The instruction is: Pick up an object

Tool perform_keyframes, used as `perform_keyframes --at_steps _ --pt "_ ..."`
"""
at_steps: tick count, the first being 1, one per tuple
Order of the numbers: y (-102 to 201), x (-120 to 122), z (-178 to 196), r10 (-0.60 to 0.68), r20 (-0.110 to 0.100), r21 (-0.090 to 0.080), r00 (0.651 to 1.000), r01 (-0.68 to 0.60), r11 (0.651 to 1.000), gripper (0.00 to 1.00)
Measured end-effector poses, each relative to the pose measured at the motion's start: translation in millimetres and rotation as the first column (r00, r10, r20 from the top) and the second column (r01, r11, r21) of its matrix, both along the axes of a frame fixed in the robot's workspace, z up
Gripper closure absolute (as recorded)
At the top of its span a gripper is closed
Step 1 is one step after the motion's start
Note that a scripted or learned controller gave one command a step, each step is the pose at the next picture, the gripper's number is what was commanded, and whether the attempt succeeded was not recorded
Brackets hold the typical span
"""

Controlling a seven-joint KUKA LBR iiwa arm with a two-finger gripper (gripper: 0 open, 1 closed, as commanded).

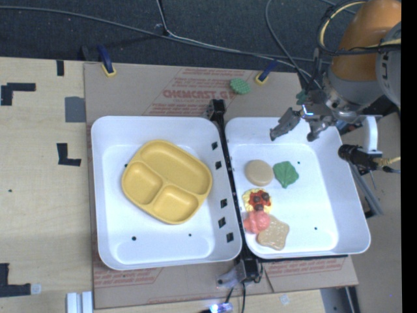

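The right bin [326, 194] holds several small food toys. A round tan cookie [259, 171] lies next to a green leafy piece [285, 173]. Below them sit a yellow piece with red and dark toppings [258, 200], a pink piece [255, 222] and a tan star-shaped cookie [273, 233]. My gripper [301, 126] hangs over the bin's far edge, above and to the right of the tan cookie. Its two dark fingers [282, 126] are spread apart with nothing between them.
The left bin [107, 175] holds a yellow divided plate [166, 181]. A small green object [240, 86] lies on the cardboard behind the bins. Black clips [217, 109] join the bins along the middle divider. Cables run across the dark backdrop.
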State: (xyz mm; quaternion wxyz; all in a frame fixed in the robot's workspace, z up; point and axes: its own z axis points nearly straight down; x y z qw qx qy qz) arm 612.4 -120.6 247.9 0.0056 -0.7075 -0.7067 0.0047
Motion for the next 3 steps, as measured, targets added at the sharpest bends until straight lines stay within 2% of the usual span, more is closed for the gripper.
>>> perform_keyframes --at_steps 1,2,3 --pt "0 2 8 0.003 0.013 -0.001 1.000 -0.003 1.000 0.00" --pt "-2 10 -41 0.002 0.010 -0.002 1.000 -0.002 1.000 0.00" --pt "-6 2 -102 0.002 0.007 -0.001 1.000 -0.002 1.000 0.00"
